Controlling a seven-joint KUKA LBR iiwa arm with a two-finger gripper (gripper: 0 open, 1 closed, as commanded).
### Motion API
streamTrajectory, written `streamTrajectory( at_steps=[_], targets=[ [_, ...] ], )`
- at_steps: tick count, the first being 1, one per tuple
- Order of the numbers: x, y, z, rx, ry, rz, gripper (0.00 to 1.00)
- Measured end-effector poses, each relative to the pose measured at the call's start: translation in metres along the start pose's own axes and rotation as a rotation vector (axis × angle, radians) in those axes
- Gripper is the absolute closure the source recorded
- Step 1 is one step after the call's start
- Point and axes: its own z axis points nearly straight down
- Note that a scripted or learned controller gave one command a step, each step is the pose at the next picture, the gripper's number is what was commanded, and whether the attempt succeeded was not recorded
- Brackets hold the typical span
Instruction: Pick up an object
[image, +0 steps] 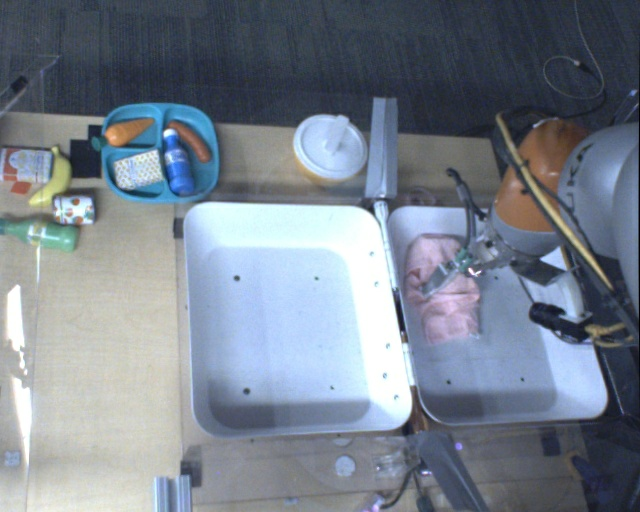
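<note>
Two shallow white bins are seen side by side on the desk. The left bin is the larger in the view, and the right bin lies just beside it, a grey divider bar standing at the far end of the seam between them.

A pink, crumpled soft object is found in the right bin, in its far left part, close to the wall shared with the left bin. It is lying on the bin floor.

The arm, grey with an orange band, is reached in from the right, and the hand is lowered onto the upper part of the pink object. How far the hand is parted, and whether anything is held in it, cannot be told from this view, as the tip is small and dark against the pink surface.

Beyond the bins, a white lidded cup is placed on the desk just behind the left bin's far right corner. Further left, a blue compartment tray is seen, in which an orange carrot-like toy, a blue bottle and other small items are kept. At the far left edge of the desk, a yellow banana, a small can and a green bottle are gathered near each other.
</note>
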Motion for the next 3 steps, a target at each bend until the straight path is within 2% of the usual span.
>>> streamTrajectory(
  at_steps=[1,2,3],
  targets=[
    [-0.002,-0.016,0.000,-0.002,0.000,-0.028,0.00],
    [0.014,-0.004,0.000,-0.001,-0.001,-0.059,0.00],
    [0.015,0.060,-0.094,0.005,0.005,-0.319,0.00]
  ],
)
